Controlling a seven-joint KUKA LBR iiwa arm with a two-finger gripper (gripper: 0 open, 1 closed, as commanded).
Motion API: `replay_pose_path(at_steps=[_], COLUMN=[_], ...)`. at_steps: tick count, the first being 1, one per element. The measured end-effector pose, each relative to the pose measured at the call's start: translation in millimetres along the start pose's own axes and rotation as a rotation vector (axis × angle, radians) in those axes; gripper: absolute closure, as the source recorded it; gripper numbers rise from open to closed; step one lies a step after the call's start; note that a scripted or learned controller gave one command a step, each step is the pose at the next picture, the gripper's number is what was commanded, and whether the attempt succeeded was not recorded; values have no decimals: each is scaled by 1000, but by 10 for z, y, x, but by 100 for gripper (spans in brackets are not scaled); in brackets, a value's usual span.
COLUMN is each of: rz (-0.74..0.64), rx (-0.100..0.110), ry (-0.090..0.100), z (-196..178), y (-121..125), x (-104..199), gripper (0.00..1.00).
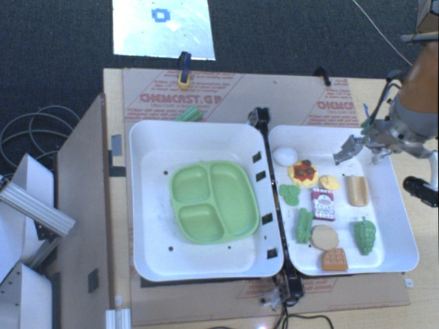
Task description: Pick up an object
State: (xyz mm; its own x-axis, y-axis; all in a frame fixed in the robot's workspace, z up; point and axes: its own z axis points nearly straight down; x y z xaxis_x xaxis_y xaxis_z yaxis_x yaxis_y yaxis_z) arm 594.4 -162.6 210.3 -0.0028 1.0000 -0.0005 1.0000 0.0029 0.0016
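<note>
My gripper [359, 147] hangs over the far side of the right bin [410, 252], and nothing sits between its fingers that I can see; whether they stand wide or narrow I cannot tell from this slant. So I judge the pick not yet made: descent, closing and lift all remain.

The likeliest target, a tan hot-dog-like piece [357, 189], lies flat in the bin just below the gripper, beside a small yellow item [330, 182]. Further out lie a pizza-like toy [304, 173], a white egg shape [285, 156], a red carton [323, 205] and a green leafy piece [365, 236]. The left bin [147, 184] holds a green divided tray [213, 201].
</note>
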Motion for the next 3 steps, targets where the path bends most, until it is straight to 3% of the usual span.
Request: replay_pose_path(at_steps=[1,2,3], rz=[-2,0,-11], rx=[6,-2,-12], ry=[3,0,3], z=[1324,1152,-77], y=[-183,-156,18], x=[321,297,1195], gripper=[0,100,100])
